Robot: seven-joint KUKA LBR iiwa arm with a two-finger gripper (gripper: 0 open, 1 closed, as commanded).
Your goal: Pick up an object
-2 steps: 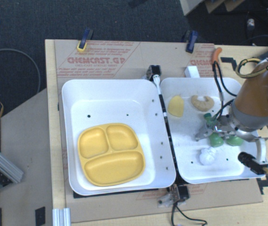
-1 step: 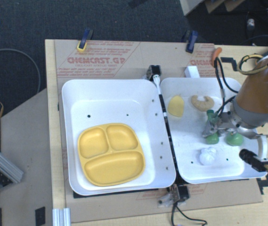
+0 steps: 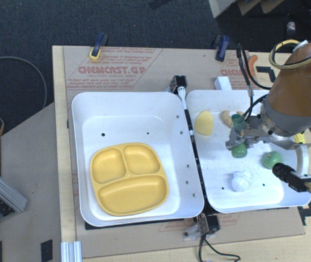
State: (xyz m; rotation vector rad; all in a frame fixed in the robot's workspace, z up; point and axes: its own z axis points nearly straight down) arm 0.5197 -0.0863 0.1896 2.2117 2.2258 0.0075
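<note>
Camera view: on the worktop (image 3: 117,70), the left bin (image 3: 128,113) holds a yellow divided plate (image 3: 128,177). In the right bin (image 3: 264,198), left of the arm (image 3: 297,91), lie a yellow lump (image 3: 204,123), a white ball (image 3: 240,182) and a green piece (image 3: 271,159). The tool (image 3: 238,142) sits low beside the arm, over a small green object (image 3: 239,150); how wide it stands, I cannot tell.

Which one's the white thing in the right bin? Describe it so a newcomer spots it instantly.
Start at the right bin, the one the arm reaches into. Look toward its near edge, below the pincer: the crumpled white object lies there alone on the floor. It is pale and lumpy, nearly matching the bin, unlike the yellow piece further back and the green pieces to its right.
</note>
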